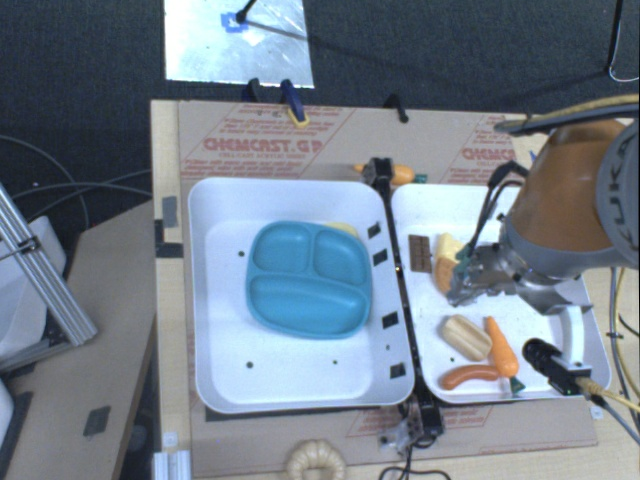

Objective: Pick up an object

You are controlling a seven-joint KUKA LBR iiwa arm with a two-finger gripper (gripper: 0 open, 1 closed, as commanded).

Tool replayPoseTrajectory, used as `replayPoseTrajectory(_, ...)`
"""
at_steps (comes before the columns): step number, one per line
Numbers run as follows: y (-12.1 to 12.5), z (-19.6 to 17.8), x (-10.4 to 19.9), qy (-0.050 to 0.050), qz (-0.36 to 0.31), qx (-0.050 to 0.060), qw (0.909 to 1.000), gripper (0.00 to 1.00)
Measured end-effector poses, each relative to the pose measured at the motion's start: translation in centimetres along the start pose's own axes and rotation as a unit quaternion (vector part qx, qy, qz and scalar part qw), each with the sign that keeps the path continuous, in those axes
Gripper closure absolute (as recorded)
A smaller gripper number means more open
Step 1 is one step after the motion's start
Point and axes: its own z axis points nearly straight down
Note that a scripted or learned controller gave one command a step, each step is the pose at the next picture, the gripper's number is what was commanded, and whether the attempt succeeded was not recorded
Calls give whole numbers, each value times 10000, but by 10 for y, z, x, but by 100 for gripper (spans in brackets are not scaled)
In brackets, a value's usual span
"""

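The pincer [466,286] hangs low in the right bin [545,200], its dark tip down among the play food near the bin's left wall. From above, the wrist and the orange band of the arm [570,203] cover most of it, so I cannot tell how it is set or whether it has anything in it.

Just to its left, touching or nearly so, lies a yellow-orange piece [446,263], with a brown bar [420,253] beside that against the divider. These look like the likeliest targets, being directly under the tool. On the near side sit a tan bread roll [467,336], an orange carrot [502,346] laid at a slant, and a reddish sausage [470,376] along the near rim. They are bunched close together, probably because they were simply dropped in, so a descent there risks nudging a neighbour.

Room is tight on the left, where the divider with its black clips rises just beside the brown bar. The far part of the right bin is barer and offers space to lift out.

The left bin [225,368] holds a blue divided plate [308,278] in its middle, well apart from the work. Both bins rest on a cardboard-covered desk [260,138].
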Motion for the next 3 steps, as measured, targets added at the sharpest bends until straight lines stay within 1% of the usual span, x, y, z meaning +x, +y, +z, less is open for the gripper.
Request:
replayPoseTrajectory(1,0,-5,1,1,5,-6,10000,100)
replayPoseTrajectory(2,7,1,-12,-5,30,0,10000,100)
replayPoseTrajectory(3,-5,-14,-6,1,10,-8,10000,100)
